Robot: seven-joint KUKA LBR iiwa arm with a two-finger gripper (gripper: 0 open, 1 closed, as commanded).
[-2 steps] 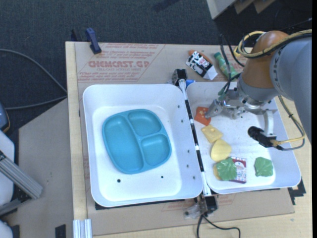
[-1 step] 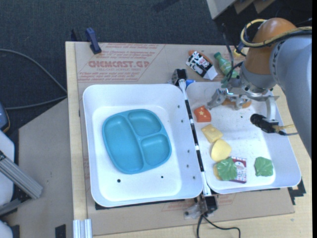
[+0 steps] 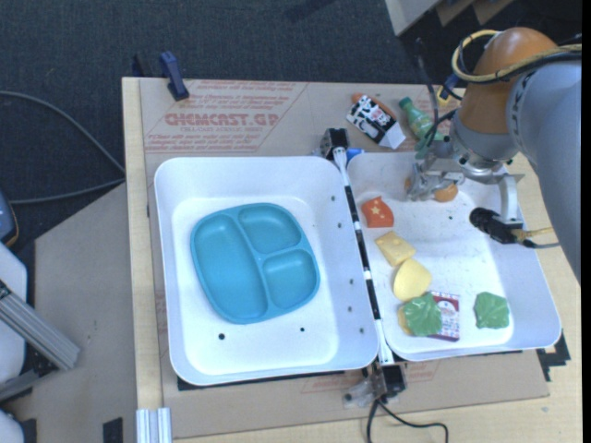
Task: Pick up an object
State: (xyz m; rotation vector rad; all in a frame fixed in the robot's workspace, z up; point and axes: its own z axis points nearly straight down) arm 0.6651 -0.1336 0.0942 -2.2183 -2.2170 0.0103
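My gripper (image 3: pixel 427 186) is low over the far end of the right bin (image 3: pixel 526 275), reaching in from the right. A small orange object (image 3: pixel 448 192) lies right against the gripper's right side; whether it is gripped is hidden. Nearer the camera in the same bin lie a red-orange piece (image 3: pixel 377 212), a yellow wedge (image 3: pixel 394 247), a rounded yellow item (image 3: pixel 412 280), a green leafy piece (image 3: pixel 422 316), a red and white packet (image 3: pixel 447 317) and another green piece (image 3: pixel 491 310).
The left bin (image 3: pixel 175 201) holds a blue divided plate (image 3: pixel 256 260). Behind the bins on the cardboard sit a black and white item (image 3: pixel 373 120), a green item (image 3: pixel 416 115) and a blue clamp (image 3: pixel 173 75).
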